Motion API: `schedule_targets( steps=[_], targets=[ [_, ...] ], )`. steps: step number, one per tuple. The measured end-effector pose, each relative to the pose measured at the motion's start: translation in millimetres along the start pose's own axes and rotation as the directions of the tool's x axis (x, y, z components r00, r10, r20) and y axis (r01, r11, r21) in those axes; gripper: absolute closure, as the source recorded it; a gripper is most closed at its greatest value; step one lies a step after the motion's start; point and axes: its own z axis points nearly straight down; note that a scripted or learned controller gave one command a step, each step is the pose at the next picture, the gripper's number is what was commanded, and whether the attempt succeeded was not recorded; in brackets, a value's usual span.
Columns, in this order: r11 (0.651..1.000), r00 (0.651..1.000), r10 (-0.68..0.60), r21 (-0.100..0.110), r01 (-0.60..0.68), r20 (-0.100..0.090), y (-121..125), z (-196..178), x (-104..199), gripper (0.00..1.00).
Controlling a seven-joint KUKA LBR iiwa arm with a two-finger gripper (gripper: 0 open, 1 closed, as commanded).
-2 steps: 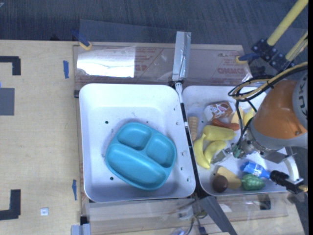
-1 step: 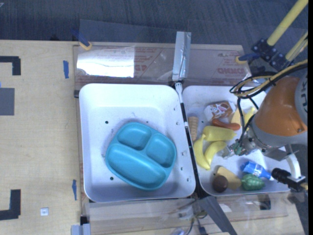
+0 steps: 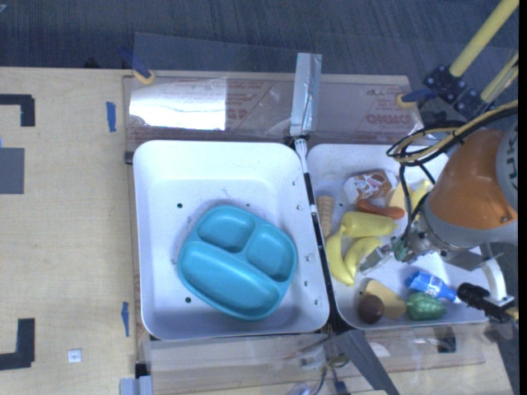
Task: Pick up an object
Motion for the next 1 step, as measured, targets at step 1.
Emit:
schedule_targets(
  steps=[1],
  targets=[
    [1.0, 1.0, -0.028, 0.01, 0.028, -0.007, 90.4, 13.7, -34.4, 0.0]
  ],
)
